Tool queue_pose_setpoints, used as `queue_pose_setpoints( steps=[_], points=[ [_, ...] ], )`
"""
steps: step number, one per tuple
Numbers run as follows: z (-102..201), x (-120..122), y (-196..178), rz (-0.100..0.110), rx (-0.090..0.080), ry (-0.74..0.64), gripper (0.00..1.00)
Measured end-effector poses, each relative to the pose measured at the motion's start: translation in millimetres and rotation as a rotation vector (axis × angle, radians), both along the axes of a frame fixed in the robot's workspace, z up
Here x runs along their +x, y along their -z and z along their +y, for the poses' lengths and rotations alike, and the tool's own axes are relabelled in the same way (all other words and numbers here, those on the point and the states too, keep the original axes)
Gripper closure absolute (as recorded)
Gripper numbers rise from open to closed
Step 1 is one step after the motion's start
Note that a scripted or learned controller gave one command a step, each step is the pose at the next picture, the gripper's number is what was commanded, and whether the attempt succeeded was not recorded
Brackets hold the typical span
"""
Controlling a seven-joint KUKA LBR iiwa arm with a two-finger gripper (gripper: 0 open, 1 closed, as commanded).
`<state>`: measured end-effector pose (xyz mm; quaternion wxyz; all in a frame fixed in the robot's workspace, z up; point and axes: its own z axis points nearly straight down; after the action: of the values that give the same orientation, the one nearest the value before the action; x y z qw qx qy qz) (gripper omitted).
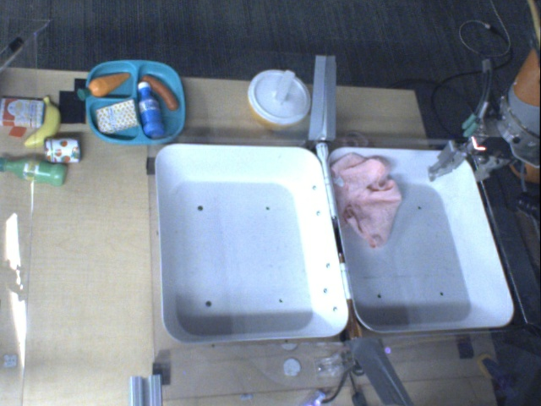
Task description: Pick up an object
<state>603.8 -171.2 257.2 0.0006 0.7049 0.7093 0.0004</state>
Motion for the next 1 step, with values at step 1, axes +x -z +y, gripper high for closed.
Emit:
queue_pose_setpoints(
  steps=[1],
  points=[
    [11.1, 24.4, 160.3, -0.006, -0.001, -0.013, 0.0]
  ],
)
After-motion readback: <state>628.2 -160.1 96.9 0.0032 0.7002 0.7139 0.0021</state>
